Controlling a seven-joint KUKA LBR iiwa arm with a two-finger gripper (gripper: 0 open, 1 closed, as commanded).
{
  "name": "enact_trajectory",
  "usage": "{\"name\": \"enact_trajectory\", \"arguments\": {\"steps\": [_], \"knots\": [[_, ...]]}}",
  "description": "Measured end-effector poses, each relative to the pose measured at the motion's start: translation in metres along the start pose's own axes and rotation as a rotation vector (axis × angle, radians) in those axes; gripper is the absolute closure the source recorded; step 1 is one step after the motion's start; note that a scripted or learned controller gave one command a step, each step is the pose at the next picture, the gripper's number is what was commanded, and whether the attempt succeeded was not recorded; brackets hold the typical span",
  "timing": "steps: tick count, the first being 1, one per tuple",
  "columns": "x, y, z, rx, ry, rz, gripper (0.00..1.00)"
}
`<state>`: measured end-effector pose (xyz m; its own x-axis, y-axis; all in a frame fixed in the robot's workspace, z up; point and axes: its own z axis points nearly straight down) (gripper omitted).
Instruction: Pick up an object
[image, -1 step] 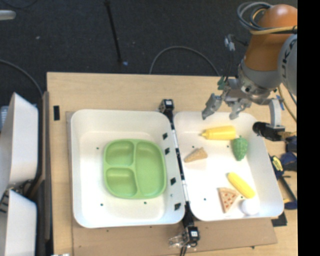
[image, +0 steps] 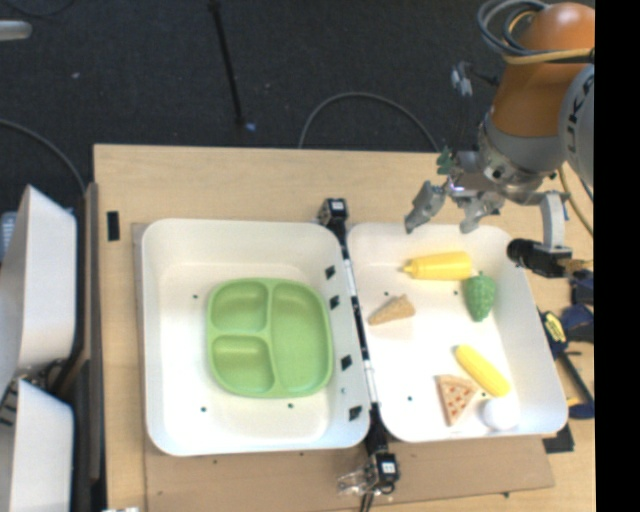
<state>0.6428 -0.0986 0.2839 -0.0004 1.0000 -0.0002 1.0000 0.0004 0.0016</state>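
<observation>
A wooden bench (image: 250, 180) stands on dark floor; the left bin (image: 170, 260) holds a green plate (image: 268, 336); the right bin (image: 420, 400) holds toy food; the gripper (image: 455, 210) hangs spread wide, holding nothing.

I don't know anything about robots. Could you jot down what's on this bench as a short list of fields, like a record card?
left bin: holds a green divided plate
right bin: holds six toy foods
near its far side: yellow bottle, green vegetable
middle: tan wedge
near side: yellow corn-like piece, pizza slice, white ball
arm: grey with an orange band, reaching in from the right
claw: open, above the far edge of the right bin, holding nothing
</observation>
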Motion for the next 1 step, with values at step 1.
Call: {"name": "enact_trajectory", "arguments": {"steps": [1], "knots": [[0.0029, -0.0038, 0.0620, 0.006, -0.001, 0.001, 0.00]]}}
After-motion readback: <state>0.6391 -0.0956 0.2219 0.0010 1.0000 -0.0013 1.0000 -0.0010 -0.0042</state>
